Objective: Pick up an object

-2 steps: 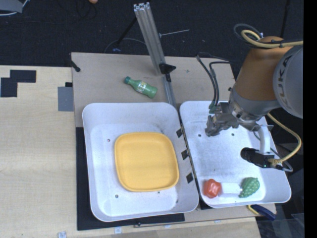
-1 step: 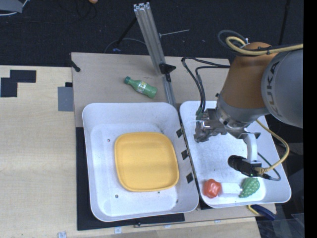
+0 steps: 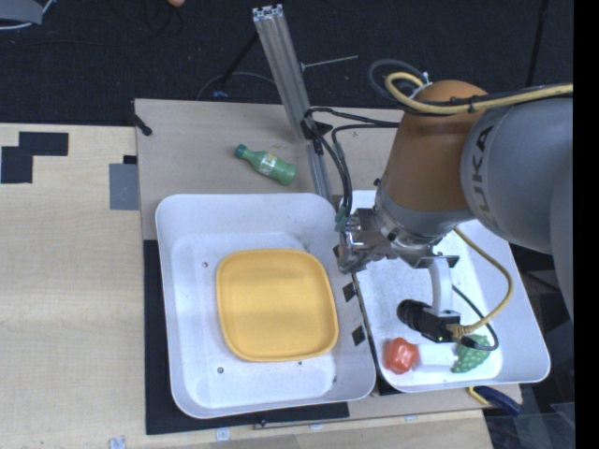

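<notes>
In the right bin (image 3: 524, 344), a small red round object (image 3: 401, 354) lies near the front edge. A green knobbly object (image 3: 471, 355) rests just to its right. A large yellow plate (image 3: 276, 303) lies flat in the left bin (image 3: 187, 251). My gripper (image 3: 374, 248) hangs over the back left part of the right bin, close to the wall between the bins. It is mostly hidden under the grey and orange wrist. Nothing shows between its fingers. The red object lies in front of it, apart from it.
A green bottle (image 3: 267, 164) lies on its side on the bench behind the left bin. A slanted aluminium post (image 3: 288, 78) rises behind the bins, with black cables hanging beside it. The arm's bulk covers the right bin's back half.
</notes>
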Action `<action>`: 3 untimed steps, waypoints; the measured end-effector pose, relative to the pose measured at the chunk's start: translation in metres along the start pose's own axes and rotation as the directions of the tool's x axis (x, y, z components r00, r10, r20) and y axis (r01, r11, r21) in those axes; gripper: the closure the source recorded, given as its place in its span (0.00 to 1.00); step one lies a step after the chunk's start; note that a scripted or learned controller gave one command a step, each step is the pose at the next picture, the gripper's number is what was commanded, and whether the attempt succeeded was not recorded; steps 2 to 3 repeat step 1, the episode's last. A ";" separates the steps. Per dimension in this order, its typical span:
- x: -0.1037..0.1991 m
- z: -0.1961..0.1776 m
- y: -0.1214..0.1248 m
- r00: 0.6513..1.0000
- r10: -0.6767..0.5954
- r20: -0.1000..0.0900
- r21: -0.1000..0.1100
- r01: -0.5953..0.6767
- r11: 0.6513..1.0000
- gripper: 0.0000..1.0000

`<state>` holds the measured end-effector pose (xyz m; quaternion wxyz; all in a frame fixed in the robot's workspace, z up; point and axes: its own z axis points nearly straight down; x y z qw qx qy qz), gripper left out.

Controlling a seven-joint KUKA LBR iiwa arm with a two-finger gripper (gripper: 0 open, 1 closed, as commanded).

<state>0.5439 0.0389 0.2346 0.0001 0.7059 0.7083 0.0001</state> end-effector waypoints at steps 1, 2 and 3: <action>0.049 0.005 -0.004 1.000 0.000 -0.001 0.002 0.000 1.000 1.00; 0.049 0.005 -0.004 1.000 0.000 -0.001 0.002 0.000 1.000 1.00; 0.049 0.005 -0.004 1.000 0.000 -0.001 0.002 0.000 1.000 1.00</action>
